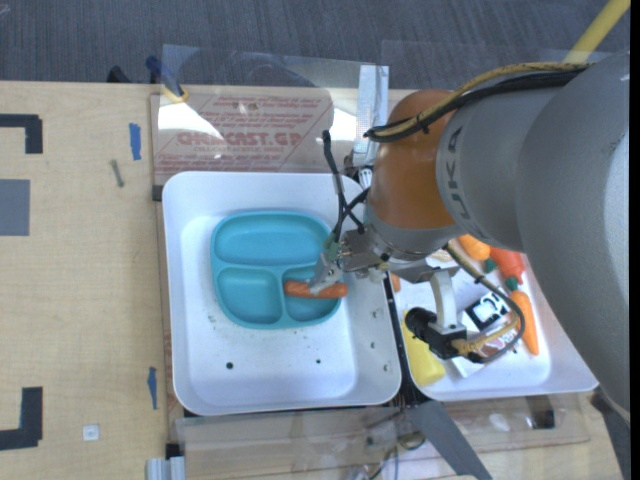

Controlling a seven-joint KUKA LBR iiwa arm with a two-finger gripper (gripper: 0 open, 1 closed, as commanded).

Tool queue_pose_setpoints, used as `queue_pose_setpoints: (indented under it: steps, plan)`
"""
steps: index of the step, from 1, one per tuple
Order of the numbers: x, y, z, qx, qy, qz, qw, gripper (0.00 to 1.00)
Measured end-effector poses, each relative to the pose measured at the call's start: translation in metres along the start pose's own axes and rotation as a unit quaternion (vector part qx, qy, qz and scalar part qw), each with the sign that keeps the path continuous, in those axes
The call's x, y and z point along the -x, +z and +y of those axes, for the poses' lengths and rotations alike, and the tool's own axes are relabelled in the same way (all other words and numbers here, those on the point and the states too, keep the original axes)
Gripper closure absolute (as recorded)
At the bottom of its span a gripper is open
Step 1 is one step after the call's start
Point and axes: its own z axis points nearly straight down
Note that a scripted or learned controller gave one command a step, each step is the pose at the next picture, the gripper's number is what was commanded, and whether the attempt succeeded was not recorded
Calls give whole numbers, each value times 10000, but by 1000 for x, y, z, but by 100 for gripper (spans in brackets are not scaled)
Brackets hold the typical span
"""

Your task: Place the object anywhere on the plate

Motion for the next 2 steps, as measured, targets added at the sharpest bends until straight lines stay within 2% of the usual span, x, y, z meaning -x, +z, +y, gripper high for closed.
queue_pose_setpoints:
  steps: [1, 2]
  plan:
    - [-1, -10, 1, 17, -11, 1, 10000, 100]
    - [-1, -10, 1, 10, -10, -1, 10000, 0]
